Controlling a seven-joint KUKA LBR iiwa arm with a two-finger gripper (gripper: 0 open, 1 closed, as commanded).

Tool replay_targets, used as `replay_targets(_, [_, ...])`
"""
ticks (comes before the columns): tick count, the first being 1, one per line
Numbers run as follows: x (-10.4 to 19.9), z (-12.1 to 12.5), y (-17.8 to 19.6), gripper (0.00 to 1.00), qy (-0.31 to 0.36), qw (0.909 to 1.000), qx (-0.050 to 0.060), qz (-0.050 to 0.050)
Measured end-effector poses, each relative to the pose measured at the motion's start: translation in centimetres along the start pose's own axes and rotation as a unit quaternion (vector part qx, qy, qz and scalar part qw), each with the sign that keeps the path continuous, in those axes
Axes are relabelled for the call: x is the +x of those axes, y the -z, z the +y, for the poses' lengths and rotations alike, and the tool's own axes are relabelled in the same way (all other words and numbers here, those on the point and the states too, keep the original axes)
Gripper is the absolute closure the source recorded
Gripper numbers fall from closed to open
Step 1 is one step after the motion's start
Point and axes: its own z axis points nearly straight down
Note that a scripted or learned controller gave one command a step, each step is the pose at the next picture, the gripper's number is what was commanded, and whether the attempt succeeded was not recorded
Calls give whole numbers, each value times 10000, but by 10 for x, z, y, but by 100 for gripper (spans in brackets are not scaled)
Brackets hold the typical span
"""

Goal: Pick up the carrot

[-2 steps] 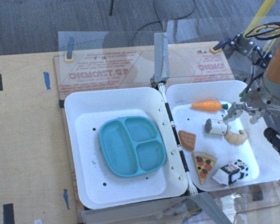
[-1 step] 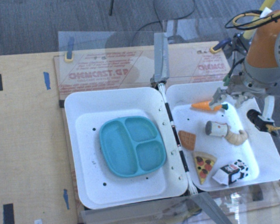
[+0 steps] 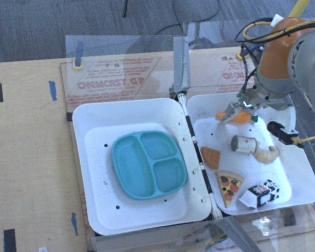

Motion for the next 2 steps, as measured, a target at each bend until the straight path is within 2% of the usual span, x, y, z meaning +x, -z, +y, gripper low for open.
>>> replay_targets(1, [0,-1,9,100,14,10000,28,-4])
replay_targets(2, [43,6,89,100,240,9997,9,9])
